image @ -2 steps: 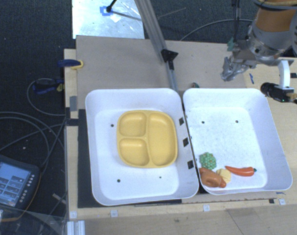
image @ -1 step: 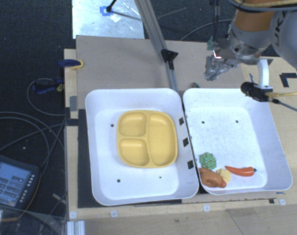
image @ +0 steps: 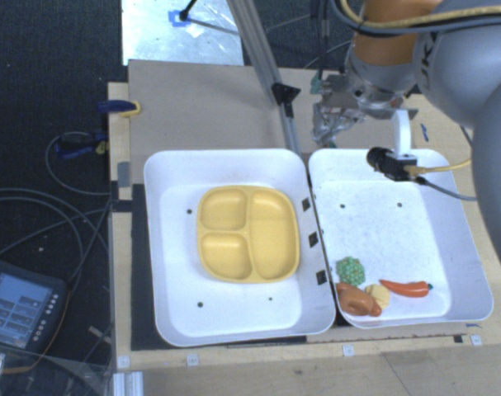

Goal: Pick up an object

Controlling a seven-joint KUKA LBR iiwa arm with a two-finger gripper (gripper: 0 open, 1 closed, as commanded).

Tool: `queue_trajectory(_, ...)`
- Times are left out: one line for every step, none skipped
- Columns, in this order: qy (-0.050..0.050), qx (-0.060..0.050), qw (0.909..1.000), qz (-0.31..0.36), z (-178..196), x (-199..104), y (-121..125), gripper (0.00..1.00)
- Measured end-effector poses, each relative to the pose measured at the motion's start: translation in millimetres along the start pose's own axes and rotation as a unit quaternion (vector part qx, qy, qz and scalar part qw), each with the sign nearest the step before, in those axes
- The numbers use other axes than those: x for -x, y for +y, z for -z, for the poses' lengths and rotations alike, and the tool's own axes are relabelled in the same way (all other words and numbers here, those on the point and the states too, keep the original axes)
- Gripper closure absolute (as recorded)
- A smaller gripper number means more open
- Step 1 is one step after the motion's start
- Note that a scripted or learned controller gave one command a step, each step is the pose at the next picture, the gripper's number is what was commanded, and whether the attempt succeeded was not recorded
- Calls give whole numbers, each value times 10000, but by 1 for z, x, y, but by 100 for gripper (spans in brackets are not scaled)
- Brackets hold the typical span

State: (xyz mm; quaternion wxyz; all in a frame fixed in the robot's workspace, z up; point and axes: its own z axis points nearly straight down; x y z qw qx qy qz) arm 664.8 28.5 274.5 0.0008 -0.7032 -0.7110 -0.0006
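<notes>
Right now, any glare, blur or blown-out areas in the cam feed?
Camera view: the bright patch of floor beyond the bench is blown out; both white bins, left bin and right bin, read bright but keep their edges; the yellow tray is evenly lit with soft shadow. The gripper is small and soft. The toy food, like the carrot, is coarse but distinguishable.

Divided plate (image: 248, 234) in left bin (image: 163, 221), toy foods (image: 370, 291) at right bin's (image: 448, 238) near edge
</notes>
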Motion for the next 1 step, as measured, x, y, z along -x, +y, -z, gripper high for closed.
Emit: queue_trajectory(3, 11, 10000, 1, -1, -57, -4, 100)
